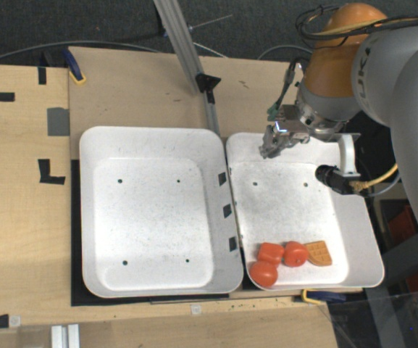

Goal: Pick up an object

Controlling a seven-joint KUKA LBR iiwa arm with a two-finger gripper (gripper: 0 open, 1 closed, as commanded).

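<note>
1. Across the bench [143, 93] two shallow white bins sit side by side, touching along a seam with small dark clips; the left bin [151, 209] has rounded corners and a speckled floor.
2. At twelve o'clock a grey metal pole [183, 46] slants down to the seam's far end, ending in a black bracket. It stands just left of the gripper, apart from it.
3. At nine o'clock, pale board carries black tape marks and a grey patch.
4. At the right bin's [295, 194] six o'clock edge lie three red rounded pieces [275, 261], glossy like small tomatoes, clustered and touching, with an orange-brown flat cracker [319, 253] just to their three o'clock.
5. Near the right bin's eleven o'clock corner hangs the gripper [272, 145], dark metal, well apart from the pieces. Nothing is seen between its fingers; how far they are parted cannot be told.
6. Behind it the arm [382, 56] is smooth grey with an orange band and looped cables.
</note>
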